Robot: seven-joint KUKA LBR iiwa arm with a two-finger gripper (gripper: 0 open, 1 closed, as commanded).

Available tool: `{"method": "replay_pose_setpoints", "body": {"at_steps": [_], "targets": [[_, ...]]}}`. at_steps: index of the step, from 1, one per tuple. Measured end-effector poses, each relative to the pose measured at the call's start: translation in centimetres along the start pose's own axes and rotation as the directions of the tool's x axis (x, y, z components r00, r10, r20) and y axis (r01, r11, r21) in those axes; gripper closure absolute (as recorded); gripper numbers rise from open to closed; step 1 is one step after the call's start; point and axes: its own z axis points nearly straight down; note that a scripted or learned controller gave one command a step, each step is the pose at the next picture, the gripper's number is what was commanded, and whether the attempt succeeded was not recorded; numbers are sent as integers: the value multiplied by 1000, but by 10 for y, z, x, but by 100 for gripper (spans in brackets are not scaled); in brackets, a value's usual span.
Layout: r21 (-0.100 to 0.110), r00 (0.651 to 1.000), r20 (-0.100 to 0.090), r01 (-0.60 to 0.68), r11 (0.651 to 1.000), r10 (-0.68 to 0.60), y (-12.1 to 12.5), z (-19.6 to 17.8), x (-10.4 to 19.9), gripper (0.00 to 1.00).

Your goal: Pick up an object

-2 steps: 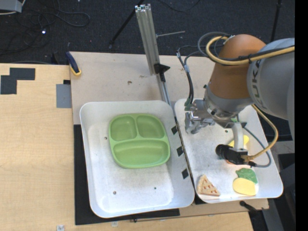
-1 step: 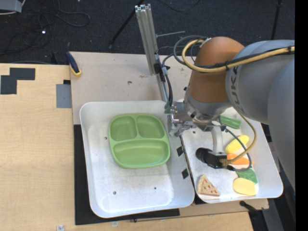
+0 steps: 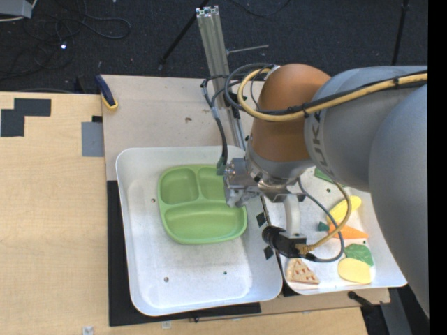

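The end effector (image 3: 241,187) sits low at the right rim of the green divided tray (image 3: 199,206), which lies in the left bin (image 3: 188,285). Its mount and cables hide the tips, so I cannot tell how it is set – or whether anything is gripped. Small food toys fill the right bin (image 3: 391,274): a pizza slice (image 3: 303,272), a yellow piece (image 3: 354,271), a green piece (image 3: 360,253) and an orange piece (image 3: 353,233), all close together. The likely trouble is the tray itself – a smooth, thin rim taken at one edge could slip free, or the tray could tilt and drag across the bin as it rises
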Motion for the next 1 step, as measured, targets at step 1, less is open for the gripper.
{"method": "replay_pose_setpoints", "body": {"at_steps": [1], "targets": [[-1, 1000, 2, -3, 1000, 3, 0, 0, -2, 0]]}}
